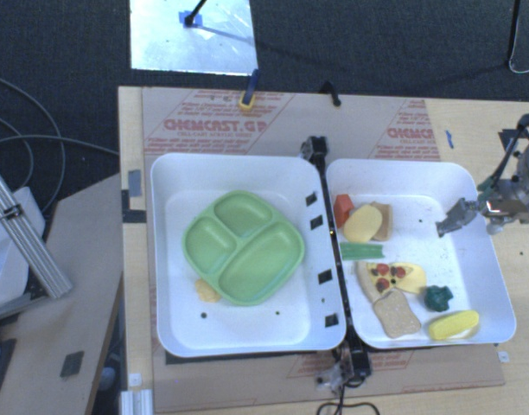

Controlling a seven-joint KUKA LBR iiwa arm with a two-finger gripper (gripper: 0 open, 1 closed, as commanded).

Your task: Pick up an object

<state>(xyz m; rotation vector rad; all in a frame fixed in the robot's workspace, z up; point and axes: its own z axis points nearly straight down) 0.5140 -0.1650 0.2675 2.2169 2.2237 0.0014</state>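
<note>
the gripper point(459, 216) is being seen at the right side of the right bin point(472, 184), hanging over bare white floor near that bin's right wall, and nothing is being carried between its parts; how wide it is standing cannot be told from this slanted view. the things that could be picked are lying to its left and below it: a yellow rounded piece point(362, 224) is resting against a tan slice point(384, 220), with a red piece point(342, 207) just beside them by the divider, a green strip point(361, 251) is lying under those, a pizza slice point(391, 277) and a bread slice point(396, 313) are touching below that, and a dark green floret point(437, 297) and a yellow corn-like piece point(453, 324) are sitting near the front right corner. in the left bin point(247, 169) a green divided plate point(243, 247) is lying with a small yellow piece point(207, 290) tucked at its edge. several failures are being judged likely from here: if a descent is being made where the gripper is now hanging, only bare floor would be met; the flat pieces are being judged hard to pinch, and the touching pairs are risking a double or glancing contact; the rounded yellow pieces could be squeezed out sideways; and the near wall could be struck by the arm.
</note>
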